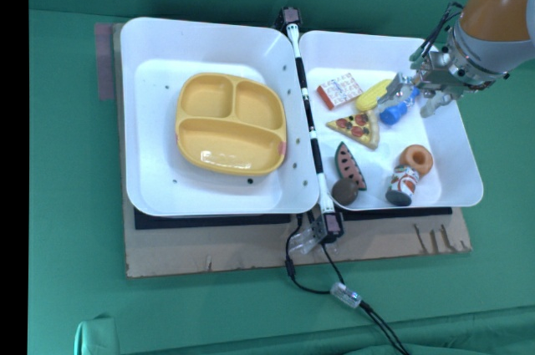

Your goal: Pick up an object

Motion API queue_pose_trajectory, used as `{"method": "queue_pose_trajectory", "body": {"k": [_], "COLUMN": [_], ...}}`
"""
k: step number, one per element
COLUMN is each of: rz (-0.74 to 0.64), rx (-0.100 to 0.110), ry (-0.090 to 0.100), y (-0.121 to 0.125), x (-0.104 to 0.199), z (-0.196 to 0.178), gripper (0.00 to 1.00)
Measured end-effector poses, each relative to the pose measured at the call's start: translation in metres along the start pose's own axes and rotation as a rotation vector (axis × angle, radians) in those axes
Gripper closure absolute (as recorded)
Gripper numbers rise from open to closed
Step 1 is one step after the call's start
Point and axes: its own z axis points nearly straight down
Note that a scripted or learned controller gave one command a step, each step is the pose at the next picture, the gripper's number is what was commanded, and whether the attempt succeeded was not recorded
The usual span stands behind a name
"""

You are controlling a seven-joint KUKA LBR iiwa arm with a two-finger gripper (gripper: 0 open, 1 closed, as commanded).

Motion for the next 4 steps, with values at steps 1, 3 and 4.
{"method": "queue_pose_trajectory", "body": {"k": [1,3,4], "rz": [0.0,0.006,-0.005], "rx": [-0.004,-0.015,-0.003], "ry": [-0.003,-0.006,-0.005], "y": [0.043,0.045,0.145], "x": [0.002,0.0,0.006], "z": [0.101,0.086,0.107], "gripper": [0.0,0.0,0.0]}}
